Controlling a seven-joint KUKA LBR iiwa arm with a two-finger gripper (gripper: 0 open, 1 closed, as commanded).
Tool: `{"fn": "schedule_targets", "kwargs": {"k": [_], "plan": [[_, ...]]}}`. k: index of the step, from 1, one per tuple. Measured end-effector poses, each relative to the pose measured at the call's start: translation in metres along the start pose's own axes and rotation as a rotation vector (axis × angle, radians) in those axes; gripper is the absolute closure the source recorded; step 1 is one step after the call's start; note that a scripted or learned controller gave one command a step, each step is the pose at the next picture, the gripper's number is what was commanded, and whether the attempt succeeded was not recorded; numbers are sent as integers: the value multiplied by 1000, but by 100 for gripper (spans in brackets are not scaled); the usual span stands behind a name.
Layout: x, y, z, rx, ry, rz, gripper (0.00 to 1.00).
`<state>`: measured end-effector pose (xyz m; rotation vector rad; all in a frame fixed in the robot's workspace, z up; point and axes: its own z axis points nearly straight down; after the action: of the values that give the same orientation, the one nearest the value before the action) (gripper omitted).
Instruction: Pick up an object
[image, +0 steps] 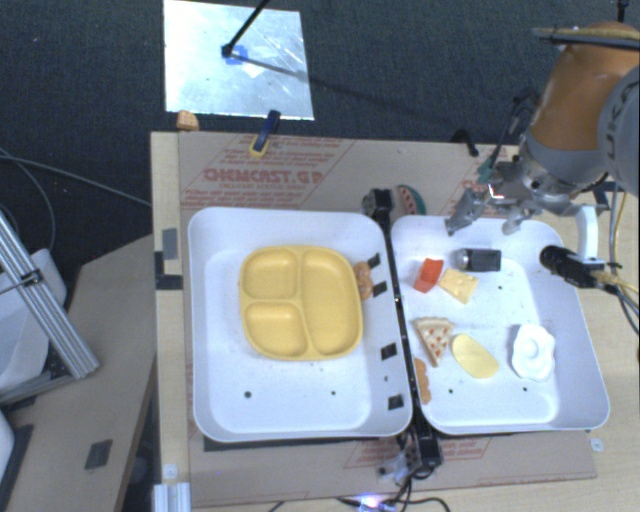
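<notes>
Arm: the grey arm with the orange band (585, 95) enters from the right; its upper part is cut off by the frame edge
Gripper: the two-finger gripper (490, 212) hangs over the far edge of the right shallow white bin (575, 400); glare and blur hide its tips, so I cannot tell how the jaws stand
Nearest object: a small dark grey block (480, 260) lies in the right bin just below the gripper, apart from it, nothing seen pinched
Other objects in right bin: a red wedge (429, 274) touching a pale yellow cheese-like piece (460, 287); nearer the camera a pizza-slice toy (434, 339), a yellow oval piece (474, 357), a white fried-egg shape (532, 352)
Left bin: the left white bin (215, 400) holds a yellow three-compartment plastic tray (300, 302)
Hard to make out: a small brown item (363, 280) by the tray's right edge
</notes>
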<state>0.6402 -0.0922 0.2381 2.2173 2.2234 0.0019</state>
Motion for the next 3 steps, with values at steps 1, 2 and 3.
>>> {"fn": "schedule_targets", "kwargs": {"k": [1, 2, 3], "plan": [[0, 1, -12, -4, 0, -3, 100], [98, 6, 57, 5, 4, -10, 100], [159, -25, 54, 4, 3, -7, 100]]}}
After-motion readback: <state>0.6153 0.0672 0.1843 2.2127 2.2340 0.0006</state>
